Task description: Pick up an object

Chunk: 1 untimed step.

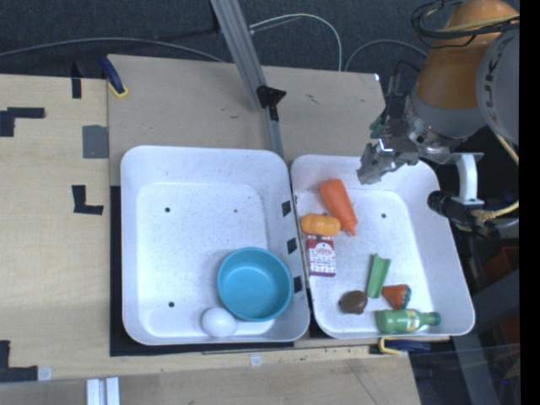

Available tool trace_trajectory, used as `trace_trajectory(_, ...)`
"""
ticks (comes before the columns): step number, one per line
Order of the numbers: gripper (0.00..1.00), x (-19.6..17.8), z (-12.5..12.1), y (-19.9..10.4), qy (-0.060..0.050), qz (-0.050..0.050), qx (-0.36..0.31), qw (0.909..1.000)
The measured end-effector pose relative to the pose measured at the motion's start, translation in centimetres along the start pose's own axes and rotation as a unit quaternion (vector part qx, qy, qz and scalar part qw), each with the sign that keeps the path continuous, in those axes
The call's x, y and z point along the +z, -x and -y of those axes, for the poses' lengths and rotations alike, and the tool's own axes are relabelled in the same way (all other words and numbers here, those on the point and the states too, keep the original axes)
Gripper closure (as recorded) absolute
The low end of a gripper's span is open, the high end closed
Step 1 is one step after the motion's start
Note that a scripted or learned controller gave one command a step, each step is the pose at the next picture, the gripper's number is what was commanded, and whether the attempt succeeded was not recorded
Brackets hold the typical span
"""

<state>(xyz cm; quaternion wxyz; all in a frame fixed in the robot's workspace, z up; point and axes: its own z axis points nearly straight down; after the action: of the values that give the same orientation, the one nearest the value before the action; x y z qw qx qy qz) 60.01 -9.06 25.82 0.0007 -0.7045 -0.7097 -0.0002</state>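
No single object is named by the task; the candidates lie in the right-hand shallow white plastic bin, right of centre in the frame. Nearest the arm is a long orange carrot-shaped toy, lying at a slant in the bin's upper left part, its lower end just beside a small rounded yellow-orange piece. Below these sits a small red and white carton against the bin's left wall. Toward the lower right are a green stick-shaped piece, a brown rounded lump, a small red-orange piece and a green bottle lying on its side along the lower wall; these four are close together, which in my judgement makes a clean grasp harder there than on the carrot. The two-finger gripper hangs over the bin's upper rim, above and to the right of the carrot, apart from it. Nothing is seen between its fingers; whether they are spread or closed cannot be told. The left-hand white bin holds a round blue plastic bowl and a white ball touching it, both at the lower edge. Judgement: the pick is not yet made.
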Motion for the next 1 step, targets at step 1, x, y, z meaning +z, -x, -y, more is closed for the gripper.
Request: trace_trajectory(1,1.0,1.56,-0.28,-6.11,-0.001,0.0,0.0,1.0)
